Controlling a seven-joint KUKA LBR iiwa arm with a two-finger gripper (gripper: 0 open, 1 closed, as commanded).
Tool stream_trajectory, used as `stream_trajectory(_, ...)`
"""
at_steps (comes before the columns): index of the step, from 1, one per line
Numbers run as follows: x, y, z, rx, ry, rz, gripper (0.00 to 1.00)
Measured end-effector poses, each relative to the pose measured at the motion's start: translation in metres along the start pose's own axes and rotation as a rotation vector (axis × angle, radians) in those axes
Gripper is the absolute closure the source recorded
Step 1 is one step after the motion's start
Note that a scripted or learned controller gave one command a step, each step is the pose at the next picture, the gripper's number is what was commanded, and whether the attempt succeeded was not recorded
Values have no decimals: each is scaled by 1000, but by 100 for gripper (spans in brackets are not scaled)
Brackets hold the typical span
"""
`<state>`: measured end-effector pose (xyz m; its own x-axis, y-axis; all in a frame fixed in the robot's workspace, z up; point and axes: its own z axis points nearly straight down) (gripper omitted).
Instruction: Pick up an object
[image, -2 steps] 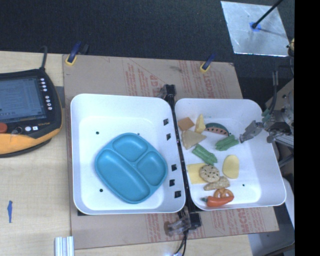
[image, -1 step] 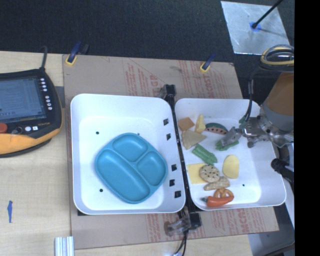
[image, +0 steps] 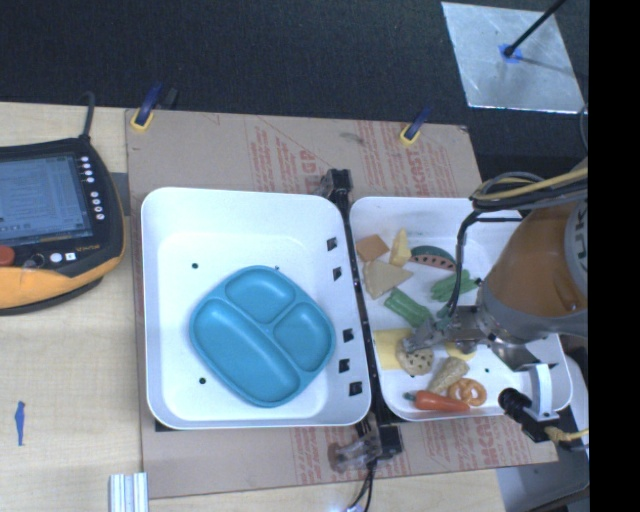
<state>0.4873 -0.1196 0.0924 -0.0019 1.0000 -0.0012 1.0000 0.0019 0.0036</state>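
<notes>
Gripper (image: 425, 338) lowered into right bin (image: 375, 215), among crowded toy food (image: 400, 275). Jaws state cannot be told. Wrong grasp risked: pieces packed touching, two could be pinched, or one pushed aside.

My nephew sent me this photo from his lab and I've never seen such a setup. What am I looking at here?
It is one camera fixed above a bench, looking down at a slant. The grey and orange shape at the right is a robot arm, reaching into the right white bin. Its hand sits low among small toy foods: a carrot, a pretzel, a watermelon slice and others. Whether it holds anything cannot be seen. The left bin holds a blue divided plate. At far left lies the arm's control tablet.
</notes>
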Motion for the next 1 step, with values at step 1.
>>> stream_trajectory(1,21,63,-3,-2,-1,-7,0)
